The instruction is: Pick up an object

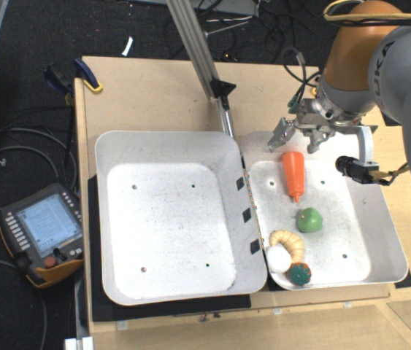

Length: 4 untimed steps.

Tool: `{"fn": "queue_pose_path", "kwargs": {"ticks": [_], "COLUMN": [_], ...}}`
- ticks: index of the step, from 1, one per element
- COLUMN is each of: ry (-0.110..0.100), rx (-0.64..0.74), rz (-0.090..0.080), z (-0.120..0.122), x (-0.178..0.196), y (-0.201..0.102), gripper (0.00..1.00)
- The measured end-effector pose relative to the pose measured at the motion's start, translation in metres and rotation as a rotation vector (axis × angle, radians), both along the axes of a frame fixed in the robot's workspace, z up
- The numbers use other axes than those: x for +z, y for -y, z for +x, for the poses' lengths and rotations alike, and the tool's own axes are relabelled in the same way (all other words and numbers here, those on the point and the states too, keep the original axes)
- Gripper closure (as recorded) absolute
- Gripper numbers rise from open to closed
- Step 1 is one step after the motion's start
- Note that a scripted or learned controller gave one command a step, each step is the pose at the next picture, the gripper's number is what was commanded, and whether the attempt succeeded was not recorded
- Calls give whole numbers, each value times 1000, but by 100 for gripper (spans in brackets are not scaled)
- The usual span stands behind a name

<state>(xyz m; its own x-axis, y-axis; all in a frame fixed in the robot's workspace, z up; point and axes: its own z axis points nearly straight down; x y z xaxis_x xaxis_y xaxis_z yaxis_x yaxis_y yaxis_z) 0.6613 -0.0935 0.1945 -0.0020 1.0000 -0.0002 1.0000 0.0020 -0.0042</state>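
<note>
On the table [154, 86], we are seeing the pincer [296, 138] hanging open just above the carrot [293, 175]; a green ball [309, 220] is lying below the carrot.

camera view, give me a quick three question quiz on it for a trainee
1. True or false: the orange carrot-shaped toy lies in the right white bin.
2. Which thing lies nearest the hand? A) round green ball B) orange carrot-shaped toy C) curved cream-coloured toy
3. Fill in: the left white bin holds ___ toys.

Key: 1 true; 2 B; 3 no
</note>
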Motion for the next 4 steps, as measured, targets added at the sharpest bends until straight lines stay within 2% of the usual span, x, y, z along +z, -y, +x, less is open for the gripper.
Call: {"fn": "queue_pose_path", "kwargs": {"ticks": [2,3,4], "ry": [-1,6,10], "rx": [-2,-2,0], "rz": [0,-1,0], "z": [5,7,9], "x": [-102,-89,-45], "y": [6,6,4], "gripper": [0,100,100]}}
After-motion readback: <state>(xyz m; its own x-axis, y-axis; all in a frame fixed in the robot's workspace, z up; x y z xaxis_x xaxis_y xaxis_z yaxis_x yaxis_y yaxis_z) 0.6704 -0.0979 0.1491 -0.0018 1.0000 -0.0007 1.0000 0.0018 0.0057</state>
